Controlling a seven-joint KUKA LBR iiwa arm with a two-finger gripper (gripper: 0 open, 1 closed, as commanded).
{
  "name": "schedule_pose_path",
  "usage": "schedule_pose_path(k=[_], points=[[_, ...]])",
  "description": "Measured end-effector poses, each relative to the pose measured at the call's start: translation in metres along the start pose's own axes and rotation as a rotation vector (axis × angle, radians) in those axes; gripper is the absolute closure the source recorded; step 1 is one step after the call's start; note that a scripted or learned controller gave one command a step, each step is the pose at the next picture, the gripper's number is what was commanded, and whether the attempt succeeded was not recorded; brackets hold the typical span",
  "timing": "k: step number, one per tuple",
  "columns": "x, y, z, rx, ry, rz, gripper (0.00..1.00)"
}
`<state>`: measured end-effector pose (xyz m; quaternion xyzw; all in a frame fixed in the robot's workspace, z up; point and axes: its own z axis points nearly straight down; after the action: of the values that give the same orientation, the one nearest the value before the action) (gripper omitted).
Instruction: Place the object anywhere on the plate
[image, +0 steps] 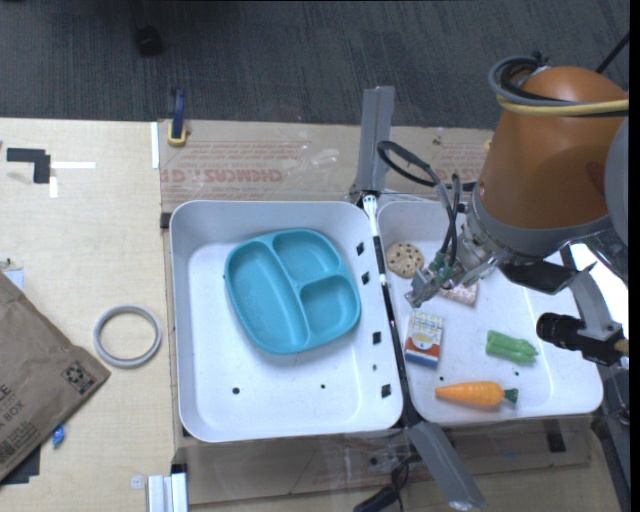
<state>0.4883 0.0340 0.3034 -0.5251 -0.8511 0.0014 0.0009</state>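
I've got the gripper (428, 283) low in the right bin (580, 400), tips by a pinkish item (462, 292) just to its right; can't tell if fingers are apart or clamped. Cookie (404, 259) sits just up-left. Blue divided plate (292, 290) lies in the left bin (200, 380), so any carry goes left over the divider.
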Motion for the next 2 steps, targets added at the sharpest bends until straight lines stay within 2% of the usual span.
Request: schedule_pose_path(k=[1, 2], points=[[0.048, 0.013, 0.005, -0.001, 0.000, 0.115, 1.00], [0.080, 0.027, 0.179, 0.003, 0.000, 0.346, 1.00]])
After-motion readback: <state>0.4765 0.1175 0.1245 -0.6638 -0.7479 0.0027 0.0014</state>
